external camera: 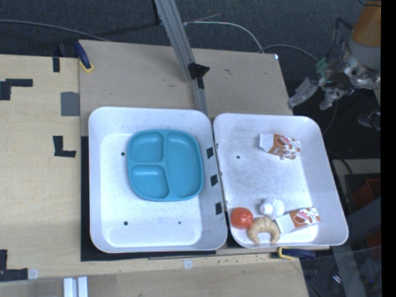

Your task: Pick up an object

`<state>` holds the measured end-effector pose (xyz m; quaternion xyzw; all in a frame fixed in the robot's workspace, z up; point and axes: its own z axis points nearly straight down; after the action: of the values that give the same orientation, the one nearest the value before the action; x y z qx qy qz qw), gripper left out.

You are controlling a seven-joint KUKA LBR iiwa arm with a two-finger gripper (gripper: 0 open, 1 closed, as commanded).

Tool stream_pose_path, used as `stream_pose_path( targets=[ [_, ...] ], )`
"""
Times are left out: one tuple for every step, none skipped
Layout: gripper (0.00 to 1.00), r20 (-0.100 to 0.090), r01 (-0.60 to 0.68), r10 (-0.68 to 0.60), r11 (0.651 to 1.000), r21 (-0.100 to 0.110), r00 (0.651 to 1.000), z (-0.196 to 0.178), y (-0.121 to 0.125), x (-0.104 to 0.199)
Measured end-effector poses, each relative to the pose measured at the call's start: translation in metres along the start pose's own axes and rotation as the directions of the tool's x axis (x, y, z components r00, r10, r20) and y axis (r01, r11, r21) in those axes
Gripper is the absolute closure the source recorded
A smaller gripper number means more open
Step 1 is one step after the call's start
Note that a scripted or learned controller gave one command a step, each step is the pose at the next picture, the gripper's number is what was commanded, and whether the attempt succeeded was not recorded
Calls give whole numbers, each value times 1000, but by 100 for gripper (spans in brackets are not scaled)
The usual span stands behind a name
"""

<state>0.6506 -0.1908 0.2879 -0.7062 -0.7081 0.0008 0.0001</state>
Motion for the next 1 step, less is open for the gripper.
stream_pose_path(
  targets=[
    [0, 0, 0, 0, 1000, 0, 1000, 0, 0, 0]
  ],
)
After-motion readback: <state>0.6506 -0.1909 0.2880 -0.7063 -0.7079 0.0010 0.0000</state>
